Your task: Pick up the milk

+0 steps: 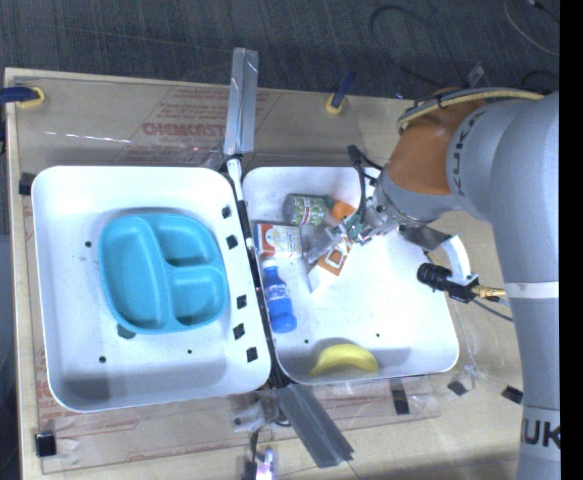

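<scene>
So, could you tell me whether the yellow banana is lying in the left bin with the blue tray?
No, the yellow banana lies in the right white bin, near its front edge.

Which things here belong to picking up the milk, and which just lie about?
Job:
milk carton
gripper
right bin

Lying about:
blue bottle
banana
green can
blue tray
left bin

A pale wooden bench (101, 108) stands on dark grey carpet (121, 13), with blue clamps (16, 96) at its edge.
</scene>
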Controlling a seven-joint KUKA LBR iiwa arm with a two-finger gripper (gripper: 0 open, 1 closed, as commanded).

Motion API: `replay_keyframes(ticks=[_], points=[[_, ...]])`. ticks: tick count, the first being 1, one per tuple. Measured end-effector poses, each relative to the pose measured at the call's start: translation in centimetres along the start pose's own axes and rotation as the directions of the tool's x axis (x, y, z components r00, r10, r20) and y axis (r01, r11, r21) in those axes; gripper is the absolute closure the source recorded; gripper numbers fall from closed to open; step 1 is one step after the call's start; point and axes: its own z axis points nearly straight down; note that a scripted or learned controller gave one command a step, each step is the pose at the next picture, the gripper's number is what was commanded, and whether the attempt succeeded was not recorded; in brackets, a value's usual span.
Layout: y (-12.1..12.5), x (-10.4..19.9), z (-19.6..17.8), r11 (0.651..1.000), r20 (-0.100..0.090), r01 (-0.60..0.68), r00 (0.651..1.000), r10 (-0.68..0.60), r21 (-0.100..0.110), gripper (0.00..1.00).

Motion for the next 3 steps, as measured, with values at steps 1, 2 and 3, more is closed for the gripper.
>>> replay_keyframes(ticks=[1, 2, 3], points=[[-5.0, 2.1, -3.1, 0.991, -0.004, 0.132, 0.991, -0.132, 0.002, 0.0], [-1.7, 5.4, 1.1, 0.995, 0.002, -0.104, 0.995, 0.104, 0.0, 0.0], [-1.7, 5.5, 0.5, 0.995, 0.0, -0.102, 0.995, 0.102, 0.004, 1.0]])
